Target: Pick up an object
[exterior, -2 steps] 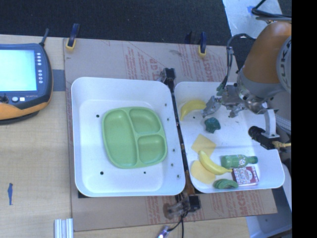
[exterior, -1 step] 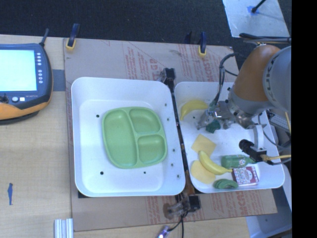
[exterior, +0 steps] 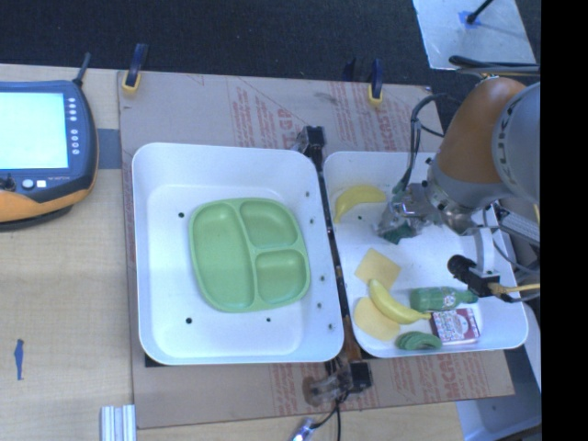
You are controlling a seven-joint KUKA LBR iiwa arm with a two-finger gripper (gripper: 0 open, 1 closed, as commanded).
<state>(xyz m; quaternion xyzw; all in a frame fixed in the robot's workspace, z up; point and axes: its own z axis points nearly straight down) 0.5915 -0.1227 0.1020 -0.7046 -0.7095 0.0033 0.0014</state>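
White bins sit side by side on the bench; landmark = green divided plate (exterior: 250,254), lying flat in the left bin (exterior: 152,246). Everything else is right of the plate, in the right bin (exterior: 432,168). Arm (exterior: 482,141), grey with orange band, comes in from the right over that bin's far half. Gripper (exterior: 401,221) is low in the right bin, well right of the plate and level with its far edge; a dark teal bit sits at the tips, can't tell if it is a separate object or gripper part. Finger gap not readable, cannot tell how wide.

Candidate objects, all right of the plate:
- yellow banana piece (exterior: 358,198), near the plate's far-right corner, just left of the gripper
- pale yellow slice (exterior: 378,268), level with the plate's middle
- banana (exterior: 393,303) lying over a second yellow slice (exterior: 369,320), toward the plate's near edge
- green bottle (exterior: 441,298), further right
- red-white carton (exterior: 456,325), beside the bottle
- small green item (exterior: 418,341), touching the near wall

Grey-orange control pad (exterior: 41,150) lies on the bench, well left of the plate.
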